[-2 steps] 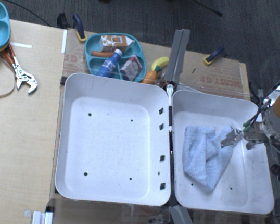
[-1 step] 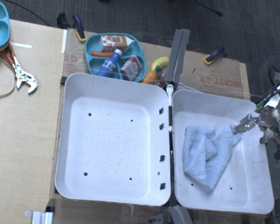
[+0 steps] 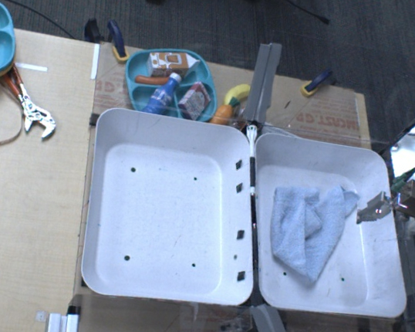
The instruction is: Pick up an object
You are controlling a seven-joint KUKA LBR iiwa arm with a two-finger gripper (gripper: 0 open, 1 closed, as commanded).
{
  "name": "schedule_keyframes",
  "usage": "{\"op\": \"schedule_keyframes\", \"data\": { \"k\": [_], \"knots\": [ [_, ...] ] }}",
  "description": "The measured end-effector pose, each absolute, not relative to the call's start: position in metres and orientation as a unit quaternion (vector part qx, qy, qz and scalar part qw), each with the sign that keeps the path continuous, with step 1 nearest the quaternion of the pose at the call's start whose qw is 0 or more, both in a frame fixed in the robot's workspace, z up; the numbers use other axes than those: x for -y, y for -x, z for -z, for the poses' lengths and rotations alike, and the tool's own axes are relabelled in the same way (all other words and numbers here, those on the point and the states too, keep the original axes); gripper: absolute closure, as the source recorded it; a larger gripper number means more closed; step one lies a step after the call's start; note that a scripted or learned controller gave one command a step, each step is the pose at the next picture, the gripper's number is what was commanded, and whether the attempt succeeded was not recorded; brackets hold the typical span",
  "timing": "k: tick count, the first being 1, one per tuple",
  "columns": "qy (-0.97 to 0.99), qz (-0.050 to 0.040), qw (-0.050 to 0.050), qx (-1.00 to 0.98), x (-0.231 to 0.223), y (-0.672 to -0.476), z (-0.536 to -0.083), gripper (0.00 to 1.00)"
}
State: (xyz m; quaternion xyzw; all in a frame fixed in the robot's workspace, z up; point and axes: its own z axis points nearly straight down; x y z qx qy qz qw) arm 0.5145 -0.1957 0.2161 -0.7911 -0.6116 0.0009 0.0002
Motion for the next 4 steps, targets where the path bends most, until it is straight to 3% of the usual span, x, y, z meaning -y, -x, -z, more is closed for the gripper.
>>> {"op": "schedule_keyframes", "data": {
  "k": [1, 2, 3, 4],
  "knots": [
    [0.839, -0.0008, 0.001, 0.545, 0.199, -0.49, -0.201, 0.0],
    [0.912, -0.0012, 0.0, 0.41, 0.212, -0.499, -0.218, 0.0],
    [0.924, -0.0024, 0.001, 0.381, 0.135, -0.497, -0.207, 0.0],
    [0.937, -0.0017, 0.0, 0.349, 0.178, -0.478, -0.257, 0.0]
  ]
}}
